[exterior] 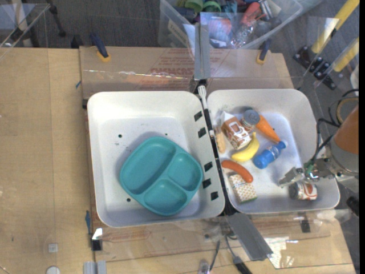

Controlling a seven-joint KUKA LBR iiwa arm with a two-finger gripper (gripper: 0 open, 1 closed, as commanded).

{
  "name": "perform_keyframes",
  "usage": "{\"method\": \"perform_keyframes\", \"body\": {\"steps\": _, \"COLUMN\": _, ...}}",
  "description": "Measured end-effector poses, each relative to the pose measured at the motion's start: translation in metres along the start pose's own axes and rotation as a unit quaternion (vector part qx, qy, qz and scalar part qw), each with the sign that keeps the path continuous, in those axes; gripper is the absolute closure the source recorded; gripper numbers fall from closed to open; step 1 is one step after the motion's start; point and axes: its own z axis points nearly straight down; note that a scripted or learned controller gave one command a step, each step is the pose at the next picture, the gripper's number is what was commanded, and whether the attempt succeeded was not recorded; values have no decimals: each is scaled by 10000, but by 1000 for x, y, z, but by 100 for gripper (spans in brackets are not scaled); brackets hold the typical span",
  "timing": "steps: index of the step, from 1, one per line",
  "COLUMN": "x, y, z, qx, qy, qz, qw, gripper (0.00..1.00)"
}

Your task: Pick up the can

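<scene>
We find no writing we can read; the labels are too small and blurred. The can (pixel 307 191) lies on its side in the right bin (pixel 301 104), toward that bin's five o'clock corner, a short metal cylinder with a white and red-orange label. The gripper (pixel 297 176) hangs just at the can's eleven o'clock, its metal fingertips touching or nearly touching the can's upper edge; we cannot tell whether the fingers stand wide or narrow, and we do not see the can between them. The arm (pixel 348 133), with its orange band, reaches in at three o'clock.

Toward nine o'clock from the can lies a cluster of toy foods, well apart from it: a glossy blue bottle (pixel 267 155), a smooth yellow banana (pixel 246 150), a red sausage (pixel 237 170), a speckled square cracker-like block (pixel 243 189), an orange carrot (pixel 267 128) with a grey round end, and a brown and white packet (pixel 236 131) whose print we cannot make out.

The left bin (pixel 108 113), a shallow white plastic tub with rounded corners, bears a teal divided plate (pixel 161 176) of three compartments, smooth and matte. At twelve o'clock, beyond the bins, stands a clear plastic tub (pixel 171 4) of mixed coloured toys.
</scene>
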Motion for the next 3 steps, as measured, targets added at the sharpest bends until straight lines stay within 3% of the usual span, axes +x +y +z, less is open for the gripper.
{"method": "perform_keyframes", "body": {"steps": 1, "x": -1, "y": -6, "z": 4, "qx": -48, "qy": -21, "qz": -289, "qw": 9996, "gripper": 0}}
{"method": "perform_keyframes", "body": {"steps": 2, "x": 0, "y": 0, "z": -8, "qx": -119, "qy": -32, "qz": -291, "qw": 9995, "gripper": 100}}
{"method": "perform_keyframes", "body": {"steps": 3, "x": 63, "y": 47, "z": -116, "qx": 32, "qy": -78, "qz": 68, "qw": 9999, "gripper": 100}}
